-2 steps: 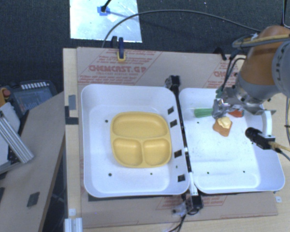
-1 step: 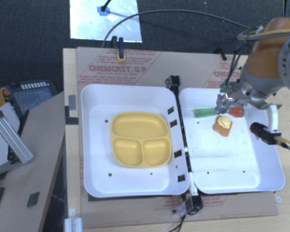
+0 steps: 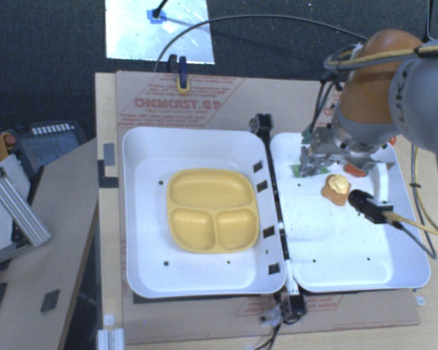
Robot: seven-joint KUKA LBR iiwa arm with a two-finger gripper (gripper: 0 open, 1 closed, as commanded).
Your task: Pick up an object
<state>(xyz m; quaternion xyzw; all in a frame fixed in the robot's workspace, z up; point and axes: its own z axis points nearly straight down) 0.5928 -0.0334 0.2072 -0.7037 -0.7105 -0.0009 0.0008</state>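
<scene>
On my feed the arm (image 3: pixel 416 86) comes in from the right of the frame and bends down over the upper part of the right bin (image 3: pixel 350 268). The gripper (image 3: pixel 315 160) sits low near that bin's upper left corner, close to the seam between the two bins. From this slant I cannot tell whether it is released, clenched or grasping anything.

The nearest candidate for a pick is a small tan object (image 3: pixel 336 188), which lies on the bin floor just to the lower right of the gripper. It looks close to the gripper, but I cannot say whether they touch. A green scrap (image 3: pixel 298 170) lies at the gripper's lower left edge, and a red piece (image 3: pixel 354 170) peeks out from under the wrist, partly hidden.

In the left bin (image 3: pixel 131 195) a yellow divided plate (image 3: pixel 212 210) with three compartments lies flat near the middle, well apart from the gripper.

Both bins rest on a cardboard sheet (image 3: pixel 179 102) with red print, which covers the desk (image 3: pixel 106 232). A blue clamp (image 3: pixel 181 75) grips the sheet's top edge. In the upper left of the frame a shiny foil square (image 3: pixel 157 20) lies on the dark floor.
</scene>
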